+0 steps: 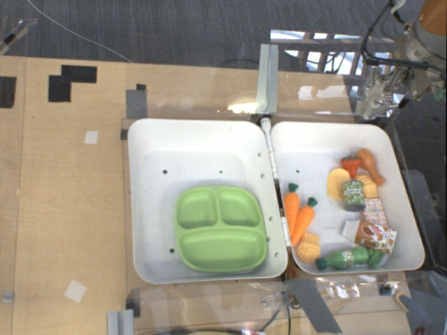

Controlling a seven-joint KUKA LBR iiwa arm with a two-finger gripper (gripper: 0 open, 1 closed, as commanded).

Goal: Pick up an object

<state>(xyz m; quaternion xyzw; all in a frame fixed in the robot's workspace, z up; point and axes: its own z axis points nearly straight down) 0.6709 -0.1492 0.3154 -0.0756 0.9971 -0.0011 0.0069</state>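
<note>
We find the bench (63, 208) carrying two shallow white bins side by side. The left bin (150, 159) holds a green divided tray (221, 229), which lies toward the bin's near edge, a little right of its middle, flat on the floor.

The right bin (307, 152) holds all the small objects, gathered along its right side and near edge. Two orange carrots (298, 215) with dark green tops lie side by side just inside the left wall, angled toward the near edge. Touching their lower ends is a yellow corn piece (308, 243). A green bottle-shaped item (349, 257) lies on its side along the near edge. Just above it a printed carton (375, 229) rests tilted near the right wall, with a small white block (349, 227) beside it. Further back we note a yellow round piece (339, 182), a grey-green can (354, 195) touching it, a red item (350, 166) and an orange-brown item (370, 166) nearest the right wall; what these last two are, we cannot tell from this view.

The arm (426, 12) enters at the upper right corner. Its gripper (377, 100) hangs above the bench just beyond the far right corner of the right bin, well apart from every object. The fingers blend into reflective metalwork there, so we cannot tell whether they stand apart or together. Nothing is seen between them.
</note>
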